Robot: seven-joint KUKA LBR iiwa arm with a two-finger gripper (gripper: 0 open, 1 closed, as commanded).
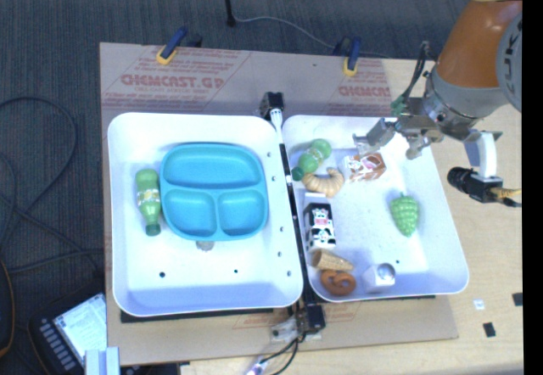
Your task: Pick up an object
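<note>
Dark grey carpet under a cardboard sheet [212, 81] printed "CHEMCAST GP" in red, clamped at 2 points.
Left bin [127, 271]: blue 3-compartment tray [214, 191]; green bottle [148, 199] beside it.
Right bin [441, 271]: green grape bunch [405, 215], croissant [325, 183], cow-print carton [320, 226], red-and-white packet [366, 167].
Gripper [395, 136]: fingers spread, pinching nothing, hovering over the bin's far end just above the packet.
Step, as judged: approach; next, descend and close on the packet.

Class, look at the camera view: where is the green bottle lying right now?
The green bottle lies in the left bin, near its left wall, right beside the left edge of the blue divided tray.
</note>
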